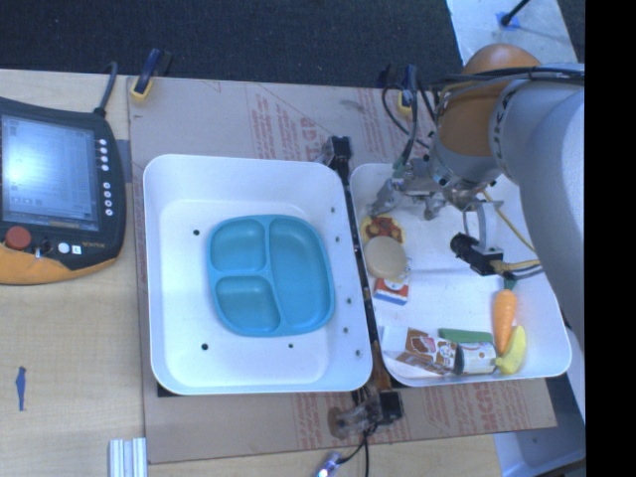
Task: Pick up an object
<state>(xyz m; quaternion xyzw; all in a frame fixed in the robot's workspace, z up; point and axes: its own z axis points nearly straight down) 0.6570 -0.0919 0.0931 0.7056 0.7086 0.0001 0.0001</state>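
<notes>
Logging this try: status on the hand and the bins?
Hand low over right bin's far end, nothing seen held. Carrot, banana, round bun untouched. Blue plate in left bin.

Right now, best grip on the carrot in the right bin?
Take the carrot across its thick orange middle, coming straight down. It lies flat, lengthwise roughly up-down in view, tapering toward the banana that it touches, so span its left and right sides, which look free.
</notes>
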